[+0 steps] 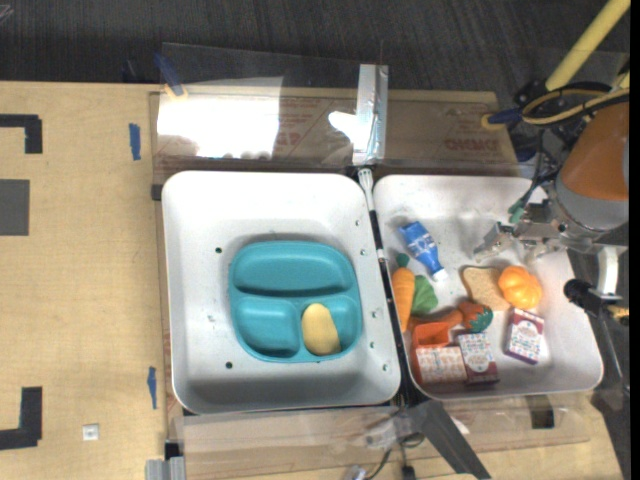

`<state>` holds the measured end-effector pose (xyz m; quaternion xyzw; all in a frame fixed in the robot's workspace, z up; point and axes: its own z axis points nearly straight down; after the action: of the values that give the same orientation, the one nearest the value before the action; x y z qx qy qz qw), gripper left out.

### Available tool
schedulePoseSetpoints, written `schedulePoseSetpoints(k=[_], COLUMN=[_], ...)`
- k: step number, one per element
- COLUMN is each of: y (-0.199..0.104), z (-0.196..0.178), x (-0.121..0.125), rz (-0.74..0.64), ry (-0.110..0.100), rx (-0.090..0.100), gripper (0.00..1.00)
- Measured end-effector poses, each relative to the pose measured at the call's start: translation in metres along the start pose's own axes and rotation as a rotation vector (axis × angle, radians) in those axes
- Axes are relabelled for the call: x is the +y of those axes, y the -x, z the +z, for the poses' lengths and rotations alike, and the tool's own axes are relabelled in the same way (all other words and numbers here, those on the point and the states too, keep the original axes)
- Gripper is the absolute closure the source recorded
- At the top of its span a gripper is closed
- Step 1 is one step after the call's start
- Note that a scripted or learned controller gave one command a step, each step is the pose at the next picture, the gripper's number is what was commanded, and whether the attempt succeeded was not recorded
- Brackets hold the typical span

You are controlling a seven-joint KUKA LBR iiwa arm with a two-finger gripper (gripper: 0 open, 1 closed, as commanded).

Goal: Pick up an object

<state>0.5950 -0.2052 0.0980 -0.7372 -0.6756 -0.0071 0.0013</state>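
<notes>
My gripper [521, 240] hangs over the back right part of the right bin [585, 363], open, with nothing between its fingers. Just in front of it lie an orange [520, 286] and a slice of bread [483, 285]. To their left I see a blue bottle [422, 247] and a carrot [402, 298] with a green top. Small cartons [525, 335] and a red box [440, 361] sit near the bin's front. In the left bin, a teal divided tray [290, 268] holds a yellow potato-like piece [320, 329].
A clear plastic sheet and a metal bracket [371, 113] stand behind the bins. The left bin's white rim [190, 298] surrounds the tray. Cables and a yellow hose [590, 33] run at the back right beside the arm.
</notes>
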Motion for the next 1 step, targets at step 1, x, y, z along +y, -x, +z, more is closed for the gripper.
schedulePoseSetpoints(k=[1], y=[0.0007], z=[0.0068], x=[-0.032], rz=[-0.077], ry=[0.006], rx=[-0.007], gripper=[0.0])
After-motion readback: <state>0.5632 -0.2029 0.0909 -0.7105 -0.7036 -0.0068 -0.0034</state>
